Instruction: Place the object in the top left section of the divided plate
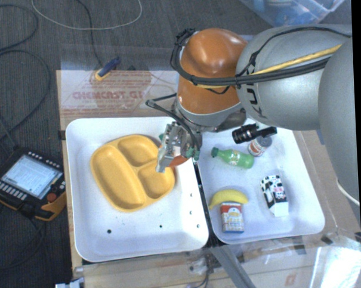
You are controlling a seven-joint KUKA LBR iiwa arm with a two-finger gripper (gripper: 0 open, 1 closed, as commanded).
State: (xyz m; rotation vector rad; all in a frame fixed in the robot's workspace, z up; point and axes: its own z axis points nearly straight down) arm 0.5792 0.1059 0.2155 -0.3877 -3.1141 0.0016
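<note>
The yellow divided plate [129,171] lies in the left bin [101,233], with three sections. My gripper [167,157] hangs over the plate's right rim, by its upper right section. Its fingers are shut on a small red-orange object with a green end [182,159], which pokes out on the gripper's right side above the wall between the bins. Most of that object is hidden by the fingers. The plate's top left section [108,164] holds nothing.
In the right bin [303,218] lie a green bottle [233,158], a small red-and-white can [258,147], a banana [227,197], a red box [233,218] and a black-and-white carton [273,196]. A handheld control pad [28,183] sits left of the bench.
</note>
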